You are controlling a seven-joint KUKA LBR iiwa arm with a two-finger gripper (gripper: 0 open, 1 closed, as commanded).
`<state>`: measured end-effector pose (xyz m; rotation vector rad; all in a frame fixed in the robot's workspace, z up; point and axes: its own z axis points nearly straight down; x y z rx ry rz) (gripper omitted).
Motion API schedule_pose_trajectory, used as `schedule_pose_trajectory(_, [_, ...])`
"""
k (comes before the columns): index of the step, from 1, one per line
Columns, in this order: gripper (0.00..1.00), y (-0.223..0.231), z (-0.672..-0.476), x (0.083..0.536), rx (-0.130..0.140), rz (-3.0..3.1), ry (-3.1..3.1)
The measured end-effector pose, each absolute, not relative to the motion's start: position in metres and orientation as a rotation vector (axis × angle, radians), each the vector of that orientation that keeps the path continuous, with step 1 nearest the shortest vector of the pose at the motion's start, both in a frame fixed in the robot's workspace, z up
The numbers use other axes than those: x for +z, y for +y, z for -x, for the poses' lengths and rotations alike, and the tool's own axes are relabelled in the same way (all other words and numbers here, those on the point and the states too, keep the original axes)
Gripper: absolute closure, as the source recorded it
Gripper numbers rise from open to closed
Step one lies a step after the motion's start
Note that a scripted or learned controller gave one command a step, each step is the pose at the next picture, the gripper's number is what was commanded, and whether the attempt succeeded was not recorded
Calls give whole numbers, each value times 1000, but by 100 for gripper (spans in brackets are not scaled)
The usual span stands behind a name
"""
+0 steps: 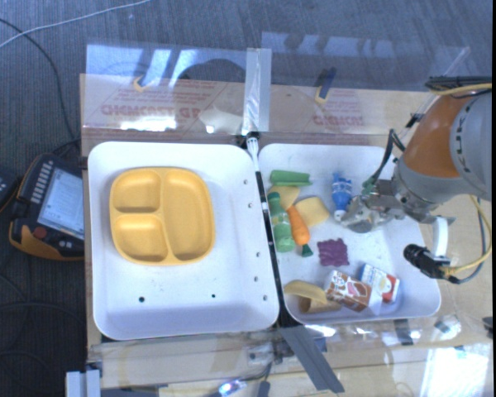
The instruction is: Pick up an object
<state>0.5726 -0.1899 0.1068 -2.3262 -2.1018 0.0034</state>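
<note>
Blue and white, a small bottle [341, 190] lies in the right-hand bin [413, 304] just to the left of the gripper [362, 216], and that closeness is what the coming move seems to turn on. The bottle's long axis runs roughly up and down the camera view, with its lower end almost at the gripper's tip, so it counts as the nearest candidate for a pick. The gripper hangs low over the bin floor, reached in from the right by the grey arm with its orange band [434, 143]; whether its fingers stand apart or together cannot be told from this slant, and nothing is plainly seen between them. Further left of the bottle lie a yellow piece shaped like cheese [312, 211], an orange carrot [298, 225] and green toy vegetables [289, 177] near the wall shared with the left bin. Below the bottle sit a purple bunch of grapes [332, 251] and a small carton [362, 289]. Judging from this, a short shift left and slightly up would bring the gripper over the bottle, closing across its narrow width. The left bin holds a yellow divided plate [161, 215], well apart from the bottle.
</note>
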Motion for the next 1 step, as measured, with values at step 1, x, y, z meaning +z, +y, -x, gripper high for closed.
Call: schedule_pose_trajectory(1, [100,-128,-602,198,4,2398,-2030])
